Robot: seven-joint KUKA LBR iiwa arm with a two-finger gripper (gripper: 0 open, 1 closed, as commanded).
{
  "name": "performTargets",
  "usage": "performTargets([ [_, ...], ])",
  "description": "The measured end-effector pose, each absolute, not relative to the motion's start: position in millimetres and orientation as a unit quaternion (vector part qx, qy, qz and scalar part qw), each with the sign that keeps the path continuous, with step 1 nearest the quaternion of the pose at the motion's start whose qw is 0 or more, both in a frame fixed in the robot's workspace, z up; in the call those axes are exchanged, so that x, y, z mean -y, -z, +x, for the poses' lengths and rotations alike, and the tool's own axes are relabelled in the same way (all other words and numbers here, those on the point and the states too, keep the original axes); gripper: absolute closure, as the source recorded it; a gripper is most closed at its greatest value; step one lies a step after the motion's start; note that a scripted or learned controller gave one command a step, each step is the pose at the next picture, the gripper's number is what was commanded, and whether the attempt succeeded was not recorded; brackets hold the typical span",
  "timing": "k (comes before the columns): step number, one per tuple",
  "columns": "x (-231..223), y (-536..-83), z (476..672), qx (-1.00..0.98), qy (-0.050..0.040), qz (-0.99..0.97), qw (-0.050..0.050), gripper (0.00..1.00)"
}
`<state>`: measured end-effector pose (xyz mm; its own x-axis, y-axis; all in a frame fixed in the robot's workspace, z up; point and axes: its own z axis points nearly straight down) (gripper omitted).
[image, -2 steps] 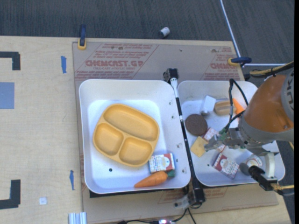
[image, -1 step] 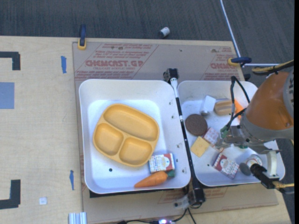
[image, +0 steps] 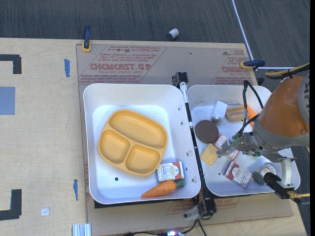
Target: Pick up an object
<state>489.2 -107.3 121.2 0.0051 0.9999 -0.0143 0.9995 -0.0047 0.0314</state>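
Note:
My gripper (image: 234, 149) hangs low over the middle of the right bin (image: 224, 190), under the grey and orange arm (image: 288, 114). It is just right of a yellow cheese wedge (image: 209, 155) and above a red and white packet (image: 237, 174). A brown round disc (image: 206, 130) lies to its upper left. Behind it sit a white block (image: 219, 107), a tan roll (image: 235, 113) and an orange piece (image: 251, 113). A small round grey item (image: 266, 174) lies near the bin's front right. The arm hides part of this bin.
The left bin (image: 93, 132) holds a yellow divided plate (image: 132, 141), a small carton (image: 170, 171) and a carrot (image: 159, 189) near its front edge. A black divider (image: 189, 124) runs between the bins. Cables (image: 248, 90) trail by the arm.

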Motion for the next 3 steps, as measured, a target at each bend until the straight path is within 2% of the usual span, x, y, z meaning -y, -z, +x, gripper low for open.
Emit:
performTargets([
  [1, 92, -86, 479.8, -0.707, -0.001, 0.707, 0.0, 0.0],
  [2, 93, -97, 482.0, -0.707, -0.0026, 0.707, 0.003, 1.0],
  [3, 93, -97, 481.9, -0.707, -0.0026, 0.707, 0.003, 0.0],
])
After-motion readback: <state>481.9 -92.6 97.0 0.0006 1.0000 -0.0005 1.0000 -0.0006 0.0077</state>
